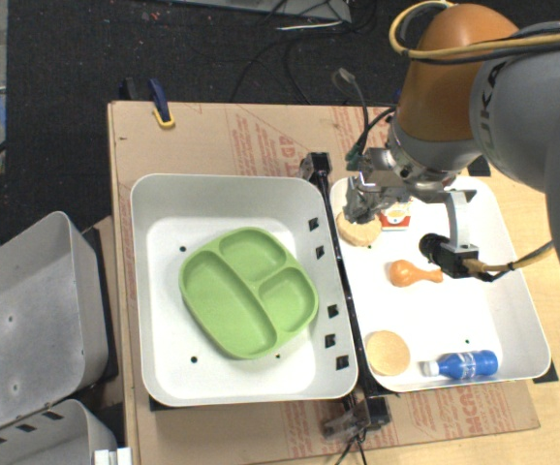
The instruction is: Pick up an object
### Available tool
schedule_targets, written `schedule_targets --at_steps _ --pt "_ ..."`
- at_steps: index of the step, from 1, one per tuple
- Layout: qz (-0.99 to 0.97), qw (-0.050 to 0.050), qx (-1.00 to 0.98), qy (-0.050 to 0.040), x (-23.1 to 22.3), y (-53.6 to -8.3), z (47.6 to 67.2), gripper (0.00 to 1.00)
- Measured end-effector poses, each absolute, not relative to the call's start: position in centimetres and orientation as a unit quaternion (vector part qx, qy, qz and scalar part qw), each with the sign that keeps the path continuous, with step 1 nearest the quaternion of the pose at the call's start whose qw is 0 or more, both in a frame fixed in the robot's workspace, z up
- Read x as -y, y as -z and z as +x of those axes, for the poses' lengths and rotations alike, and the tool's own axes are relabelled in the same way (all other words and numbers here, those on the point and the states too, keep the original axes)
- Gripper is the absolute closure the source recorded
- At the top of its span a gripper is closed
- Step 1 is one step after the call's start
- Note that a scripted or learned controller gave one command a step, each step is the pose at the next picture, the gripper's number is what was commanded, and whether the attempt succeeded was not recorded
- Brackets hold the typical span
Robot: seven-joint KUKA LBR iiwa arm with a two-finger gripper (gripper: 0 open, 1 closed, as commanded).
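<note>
My gripper (364, 207) reaches down into the far left corner of the right bin (513, 289). It stands right over a pale tan round piece (355, 233), part of which it hides; whether they touch is unclear. A small red and white item (394, 222) lies just right of the gripper. An orange pear-shaped object (411, 273) rests mid-bin. A tan disc (388, 352) and a blue bottle (464, 364) lie along the near edge.
The left bin (164, 211) holds a green divided plate (249, 291). A black clip rail (330, 260) runs between the two bins. A grey metal box (28, 308) stands left of the bench.
</note>
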State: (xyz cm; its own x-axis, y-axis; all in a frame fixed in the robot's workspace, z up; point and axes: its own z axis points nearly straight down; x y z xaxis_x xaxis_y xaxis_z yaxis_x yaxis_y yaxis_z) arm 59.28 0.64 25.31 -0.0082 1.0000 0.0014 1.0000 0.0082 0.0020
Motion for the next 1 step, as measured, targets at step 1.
schedule_targets --at_steps 1 --pt "0.705 0.001 -0.709 -0.0005 -5.11 -23.67 61.61 1.00"
